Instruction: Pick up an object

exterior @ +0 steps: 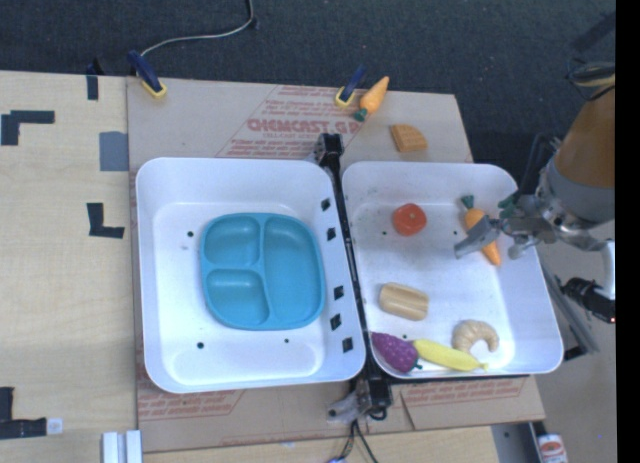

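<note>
Orange carrot [482,230] lies under the open end effector [484,235]; tomato [408,219] and bread roll [403,301] sit nearby.

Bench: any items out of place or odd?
Yes. Two toy foods lie outside the bins on the cardboard: a carrot by the rear clamp, and a bread piece behind the right bin. Everything else sits inside it.

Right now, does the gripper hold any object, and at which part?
It cannot be told. The gripper is right at the toy carrot near the right bin's far right side, but the view does not show a grasp on it.
</note>
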Available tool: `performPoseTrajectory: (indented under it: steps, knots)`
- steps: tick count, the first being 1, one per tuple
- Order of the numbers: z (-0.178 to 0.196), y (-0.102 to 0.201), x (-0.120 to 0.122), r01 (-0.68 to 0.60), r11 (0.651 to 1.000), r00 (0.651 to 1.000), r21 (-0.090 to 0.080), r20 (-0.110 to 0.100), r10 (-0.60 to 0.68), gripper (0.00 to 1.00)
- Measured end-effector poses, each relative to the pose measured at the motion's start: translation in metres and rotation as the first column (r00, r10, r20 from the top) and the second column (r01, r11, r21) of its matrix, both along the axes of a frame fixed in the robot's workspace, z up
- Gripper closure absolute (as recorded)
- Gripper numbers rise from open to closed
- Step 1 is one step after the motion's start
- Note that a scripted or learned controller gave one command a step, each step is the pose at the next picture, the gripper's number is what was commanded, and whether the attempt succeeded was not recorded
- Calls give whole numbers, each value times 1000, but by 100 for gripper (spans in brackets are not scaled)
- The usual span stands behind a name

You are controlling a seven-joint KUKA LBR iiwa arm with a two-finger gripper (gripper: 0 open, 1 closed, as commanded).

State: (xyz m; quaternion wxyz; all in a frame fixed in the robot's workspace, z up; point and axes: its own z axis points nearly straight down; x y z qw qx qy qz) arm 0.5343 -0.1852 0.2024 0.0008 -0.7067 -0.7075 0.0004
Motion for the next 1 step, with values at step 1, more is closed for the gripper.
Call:
performPoseTrajectory:
  steps: [1]
  knots:
    - [-59, 26, 54, 0, 1000, 1000, 0, 0, 0, 0]
